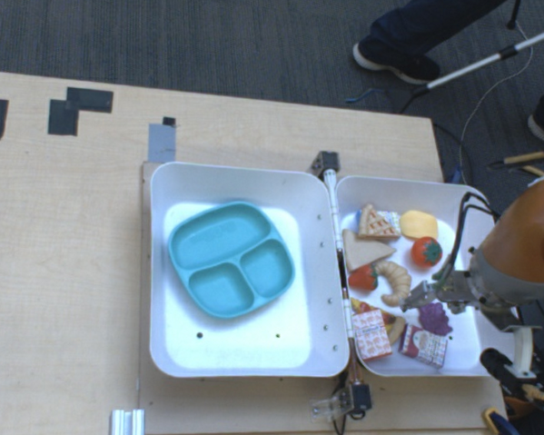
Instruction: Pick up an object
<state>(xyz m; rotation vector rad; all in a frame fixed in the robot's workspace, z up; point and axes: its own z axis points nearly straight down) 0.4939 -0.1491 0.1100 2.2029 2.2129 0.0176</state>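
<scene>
The metal two-finger gripper (pixel 424 295) hangs low over the right-hand shallow white plastic bin (pixel 464 197), its tip between the curved tan toy croissant (pixel 397 280) and the small purple bunch of toy grapes (pixel 435 317); whether it is spread or pressed together I cannot tell, and nothing is seen pinched in it. The likeliest target is the grapes, lying at about five o'clock in that bin, just beside the gripper tip. They look lumpy, soft-edged and small, so a pinch across the widest part of the bunch should hold best. To do it well, the descent should be straight down, centred on the bunch, keeping clear of the red-and-white printed snack packet (pixel 423 345) touching it at six o'clock and the croissant at nine o'clock. The round red toy tomato (pixel 426 252) sits near at twelve o'clock and could roll if nudged. Crowding is the risk: a stray contact could push the grapes aside. The left-hand bin holds a blue three-compartment plastic plate (pixel 230 271), well apart from the work
</scene>
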